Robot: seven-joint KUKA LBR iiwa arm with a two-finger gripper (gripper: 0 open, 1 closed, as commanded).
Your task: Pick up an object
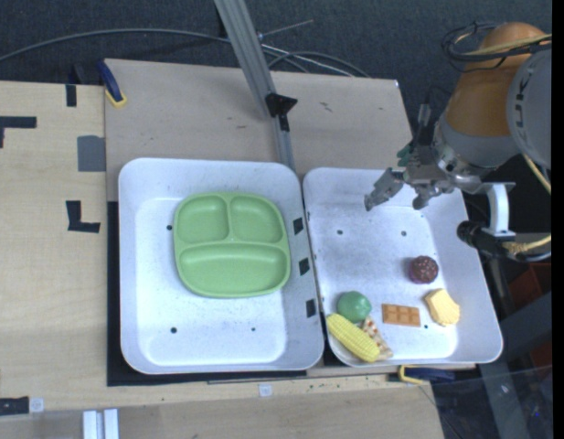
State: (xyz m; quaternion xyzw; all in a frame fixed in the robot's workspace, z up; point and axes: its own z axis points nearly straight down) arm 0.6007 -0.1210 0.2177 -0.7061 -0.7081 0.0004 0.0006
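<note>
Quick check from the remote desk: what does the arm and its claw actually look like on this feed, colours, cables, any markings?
The arm has a rounded orange band above a grey wrist housing, with dark cables looping over its top. Part of a dark letter marking shows on the grey casing at the right edge, too cropped to read. The claw is grey metal with two slim fingers.

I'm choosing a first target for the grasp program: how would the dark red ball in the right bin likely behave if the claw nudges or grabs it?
The dark red ball looks round, so a nudge would probably roll it across the right bin. Its bumpy surface may give some grip. It lies apart from the yellow piece, leaving finger room.
</note>
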